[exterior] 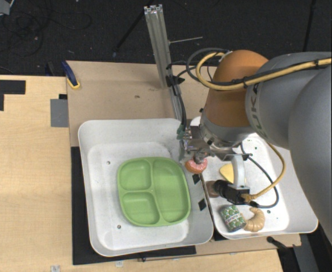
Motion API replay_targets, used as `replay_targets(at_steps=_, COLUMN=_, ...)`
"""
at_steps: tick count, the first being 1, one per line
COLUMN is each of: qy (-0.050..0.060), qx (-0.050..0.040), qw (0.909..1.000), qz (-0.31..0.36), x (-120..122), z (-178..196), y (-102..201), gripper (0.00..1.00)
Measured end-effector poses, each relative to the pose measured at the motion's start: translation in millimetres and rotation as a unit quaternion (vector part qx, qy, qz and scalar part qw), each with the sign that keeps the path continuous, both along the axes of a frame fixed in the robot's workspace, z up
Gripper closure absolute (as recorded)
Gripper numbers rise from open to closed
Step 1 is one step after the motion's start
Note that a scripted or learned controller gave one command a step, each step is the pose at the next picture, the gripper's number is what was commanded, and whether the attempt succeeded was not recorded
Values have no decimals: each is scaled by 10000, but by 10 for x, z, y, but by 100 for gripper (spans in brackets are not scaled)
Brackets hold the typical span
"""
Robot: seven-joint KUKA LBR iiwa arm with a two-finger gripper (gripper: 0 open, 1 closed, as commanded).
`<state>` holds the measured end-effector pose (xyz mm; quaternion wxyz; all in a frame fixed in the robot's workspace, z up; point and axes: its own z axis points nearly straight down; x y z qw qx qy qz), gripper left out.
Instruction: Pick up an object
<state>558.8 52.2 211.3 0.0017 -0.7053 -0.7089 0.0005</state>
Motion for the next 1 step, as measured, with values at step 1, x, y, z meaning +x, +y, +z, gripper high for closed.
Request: replay_targets(at_steps=1, qy=0, qx=0, qw=10000, qz=2, x=60, z=13, y=530, gripper=100)
